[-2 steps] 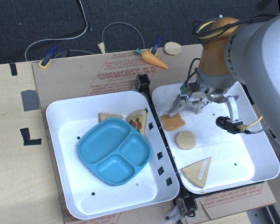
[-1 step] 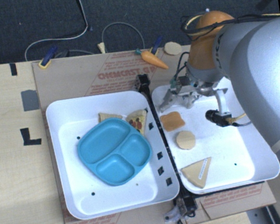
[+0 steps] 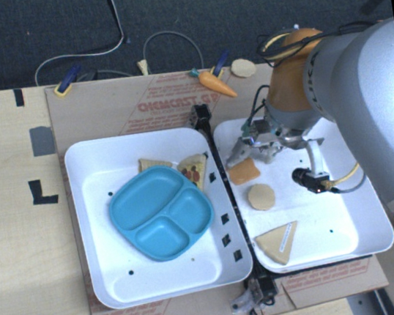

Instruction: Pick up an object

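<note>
In the right bin [image 3: 358, 239] lie a brown bread slice [image 3: 244, 174], a round beige biscuit [image 3: 261, 197] and a pale sandwich wedge [image 3: 277, 242]. My gripper [image 3: 252, 151] hangs low over the bin's upper left part, just above and right of the bread slice, close to it. Whether it touches the slice is hidden by the wrist. The left bin [image 3: 90, 207] holds a blue divided plate [image 3: 161, 212] with toast pieces [image 3: 193, 168] peeking out from under its upper edge.
An orange carrot [image 3: 215, 83] and a beige round piece [image 3: 244, 68] lie on the cardboard behind the bins. The grey arm [image 3: 366, 104] covers the right bin's right side. A black cable [image 3: 312, 179] loops below the wrist.
</note>
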### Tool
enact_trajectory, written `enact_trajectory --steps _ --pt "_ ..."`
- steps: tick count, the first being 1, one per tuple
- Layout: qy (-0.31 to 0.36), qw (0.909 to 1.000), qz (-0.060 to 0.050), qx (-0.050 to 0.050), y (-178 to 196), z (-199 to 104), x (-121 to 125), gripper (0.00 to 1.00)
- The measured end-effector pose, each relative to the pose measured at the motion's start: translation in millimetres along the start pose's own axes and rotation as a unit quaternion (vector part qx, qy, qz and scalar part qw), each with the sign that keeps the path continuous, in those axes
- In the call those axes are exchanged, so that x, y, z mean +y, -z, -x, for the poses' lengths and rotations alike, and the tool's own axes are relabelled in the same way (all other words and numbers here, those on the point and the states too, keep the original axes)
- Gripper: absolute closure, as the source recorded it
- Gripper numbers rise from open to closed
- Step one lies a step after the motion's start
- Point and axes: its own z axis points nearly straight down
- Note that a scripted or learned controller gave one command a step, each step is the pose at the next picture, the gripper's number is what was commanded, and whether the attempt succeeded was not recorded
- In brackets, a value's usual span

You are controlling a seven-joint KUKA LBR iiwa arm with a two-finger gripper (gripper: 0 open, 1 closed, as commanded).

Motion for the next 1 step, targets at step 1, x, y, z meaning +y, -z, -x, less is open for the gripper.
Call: enact_trajectory --steps 1 --pt "0.001 1.0000 0.000 0.002 -0.8 18.8 29.7 0.00"
